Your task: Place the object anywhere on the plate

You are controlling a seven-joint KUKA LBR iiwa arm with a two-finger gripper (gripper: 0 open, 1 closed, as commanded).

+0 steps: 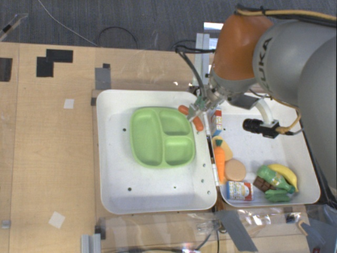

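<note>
Nearest you, the pale wooden counter carries the two white bins side by side. At the near end of the right bin you see a small cup with a red and white label. Beside it to the right is a cluster of a brown block, a green item and a yellow banana, all touching one another. Just beyond the cup lies a tan round disc. Beyond that is an orange carrot, close to the wall shared by the two bins. In the left bin you find the green plate, a divided dish with three compartments, lying flat around the middle of the bin with none of the items lying in it. Further back, a small white bottle with a red label lies in the right bin next to the shared wall. The tool hangs over that wall, by the plate's far right corner. An orange-red piece shows right at its tip, just off the plate's right rim, with another orange-red bit on the tool's other side at the plate's far corner. You cannot tell from this view whether the tool is apart, together or clamped on that piece. Behind the tool, the arm fills the far right, grey with its orange band above the wrist.
</note>
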